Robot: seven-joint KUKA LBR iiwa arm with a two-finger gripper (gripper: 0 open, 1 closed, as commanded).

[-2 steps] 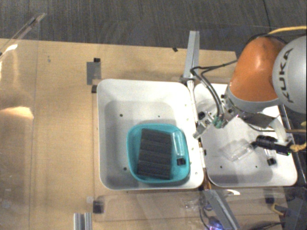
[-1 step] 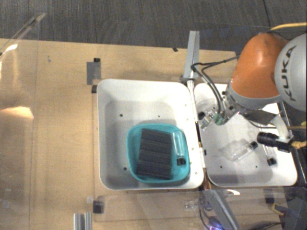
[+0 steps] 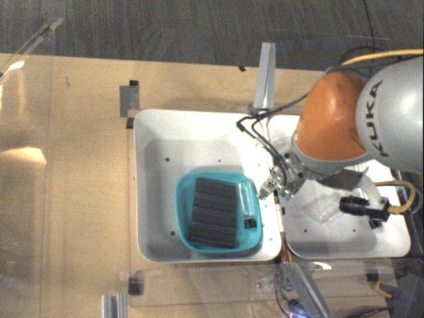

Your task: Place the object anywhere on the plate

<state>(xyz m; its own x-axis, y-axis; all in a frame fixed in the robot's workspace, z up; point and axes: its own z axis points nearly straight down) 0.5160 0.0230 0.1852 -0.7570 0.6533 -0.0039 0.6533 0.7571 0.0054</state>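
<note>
Arm (image 3: 371,124) comes in from the right, and its bulk with the orange band hangs over the right bin (image 3: 344,240), just right of the claw, so most of that bin is hidden from me. The left bin (image 3: 152,151) lies left of the claw and is in full sight. The teal plate (image 3: 185,191) sits in that bin's near half, down-left of the claw and close to it, tucked toward the divider. I'd say that keeps it within an easy reach. A dark ribbed block (image 3: 213,212) lies flat on the plate, inside its rim, left of and below the claw and apart from it. I take this as the task's object, so by how things lie the placing looks done. The claw (image 3: 279,183) hovers over the divider between the two bins, just off the plate's right edge. It's small and cluttered with cables, so I cannot tell if it is wide or narrow, and I see nothing in it. A faint clear thing (image 3: 324,209) lies on the right bin floor, just right of the claw. I'm unsure what it is. A small black piece (image 3: 250,222) sits on the plate's right side, below-left of the claw and beside the block. It may be a second item, too small to tell.
</note>
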